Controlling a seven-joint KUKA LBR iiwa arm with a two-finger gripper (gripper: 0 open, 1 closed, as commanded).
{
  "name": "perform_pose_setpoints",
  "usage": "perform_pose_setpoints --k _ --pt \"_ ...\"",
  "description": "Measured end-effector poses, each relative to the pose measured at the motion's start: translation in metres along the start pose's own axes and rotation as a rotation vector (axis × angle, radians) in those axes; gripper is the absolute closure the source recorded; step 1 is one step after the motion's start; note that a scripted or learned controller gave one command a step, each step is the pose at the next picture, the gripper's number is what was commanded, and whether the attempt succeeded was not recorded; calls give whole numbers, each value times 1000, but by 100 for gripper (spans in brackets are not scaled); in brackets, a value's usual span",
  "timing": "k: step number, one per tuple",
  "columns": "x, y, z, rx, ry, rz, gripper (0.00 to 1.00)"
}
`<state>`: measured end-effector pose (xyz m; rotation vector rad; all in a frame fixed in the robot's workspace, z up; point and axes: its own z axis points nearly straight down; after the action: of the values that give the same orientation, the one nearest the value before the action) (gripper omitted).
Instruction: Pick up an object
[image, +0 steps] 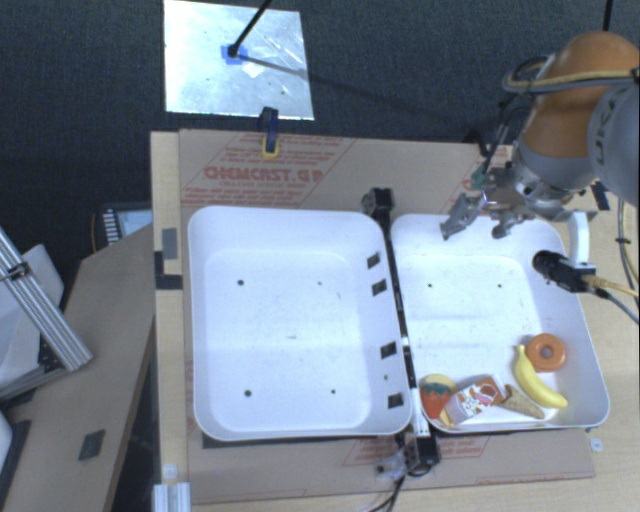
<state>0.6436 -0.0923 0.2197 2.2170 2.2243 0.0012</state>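
end effector (479, 218) open above right bin (470, 300), banana (536, 380) apart

A square sheet of shiny silver foil (238, 60) lies on dark carpet at twelve o'clock, a blue tag (234, 53) on it. Below it, a yellow-and-black clamp (269, 132) grips the printed brown cardboard (270, 170) covering the surface. Slanted aluminium rails (35, 305) stand at nine o'clock.

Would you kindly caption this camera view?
Open gripper above right bin's far edge; banana near corner.

Dark carpet floor (80, 100), cardboard-topped bench (330, 165)
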Motion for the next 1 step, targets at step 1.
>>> perform_pose_setpoints --k 1 --pt "-80 -42 -78 -7 -6 10 0"
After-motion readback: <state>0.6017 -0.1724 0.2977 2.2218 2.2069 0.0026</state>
